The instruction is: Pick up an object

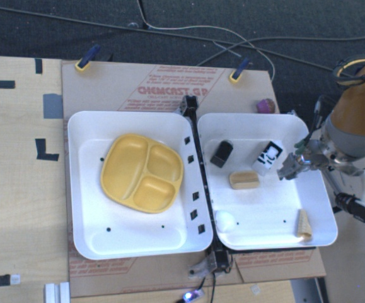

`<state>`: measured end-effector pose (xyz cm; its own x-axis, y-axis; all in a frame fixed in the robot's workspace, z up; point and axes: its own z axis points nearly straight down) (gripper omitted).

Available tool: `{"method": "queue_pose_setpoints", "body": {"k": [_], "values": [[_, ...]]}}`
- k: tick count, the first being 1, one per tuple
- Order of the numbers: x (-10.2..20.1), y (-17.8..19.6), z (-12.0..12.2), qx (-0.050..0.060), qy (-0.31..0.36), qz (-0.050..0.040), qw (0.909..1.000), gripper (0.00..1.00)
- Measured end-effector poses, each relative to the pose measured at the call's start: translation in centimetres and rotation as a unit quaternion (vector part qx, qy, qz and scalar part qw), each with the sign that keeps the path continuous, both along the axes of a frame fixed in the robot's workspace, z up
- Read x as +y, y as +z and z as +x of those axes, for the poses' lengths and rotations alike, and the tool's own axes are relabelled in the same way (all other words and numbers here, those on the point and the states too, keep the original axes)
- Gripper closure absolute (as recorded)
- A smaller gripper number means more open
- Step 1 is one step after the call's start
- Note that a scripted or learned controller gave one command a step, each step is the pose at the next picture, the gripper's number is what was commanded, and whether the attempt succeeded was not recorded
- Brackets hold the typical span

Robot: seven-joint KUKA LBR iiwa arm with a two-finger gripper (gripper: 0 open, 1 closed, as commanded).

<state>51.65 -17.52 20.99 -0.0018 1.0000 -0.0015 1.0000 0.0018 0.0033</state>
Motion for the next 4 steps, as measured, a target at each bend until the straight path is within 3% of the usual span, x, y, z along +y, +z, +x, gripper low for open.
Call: {"method": "queue_pose_setpoints", "body": {"k": [3, 4], "values": [[16.2, -1.6, 1.6, 0.003, 0.002, 0.0014, 1.0, 1.0], [21.0, -0.1, 1.5, 0.002, 0.003, 0.0013, 1.0, 1.0]]}}
